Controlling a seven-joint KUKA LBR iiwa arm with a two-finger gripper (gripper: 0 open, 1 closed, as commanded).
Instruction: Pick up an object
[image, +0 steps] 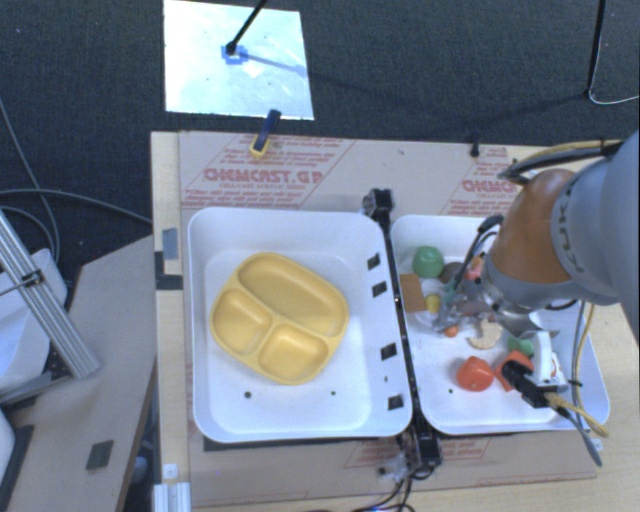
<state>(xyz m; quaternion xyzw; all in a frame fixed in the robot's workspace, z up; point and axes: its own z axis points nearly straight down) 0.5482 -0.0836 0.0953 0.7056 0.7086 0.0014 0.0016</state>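
Counter (330, 165) is stretching under everything I am watching, a pale board with red lettering, and it is carrying two shallow white bins side by side. The left bin (215, 300) is holding a yellow divided tray (279, 316), three compartments, lying flat and tilted a little toward the lower right. The right bin (590, 385) is holding the small clutter I am working over.

The arm (570, 235) is reaching in from the right, its grey body and orange band covering the bin's upper right part. The claw (452, 308) is hanging low over the middle of the right bin, among a knot of small pieces; I cannot tell whether it is spread or pressed together, and I am seeing nothing clearly gripped.

Going down in size among the candidates for picking: a green ball (428, 261) is sitting near the bin's upper left, round and matte. An orange-red rounded object (476, 373) is lying toward the lower middle, well apart from the ball. A brown flat piece (410, 292) is resting against the left wall. A small yellow piece (433, 300) is lying just beside it, close to the claw.
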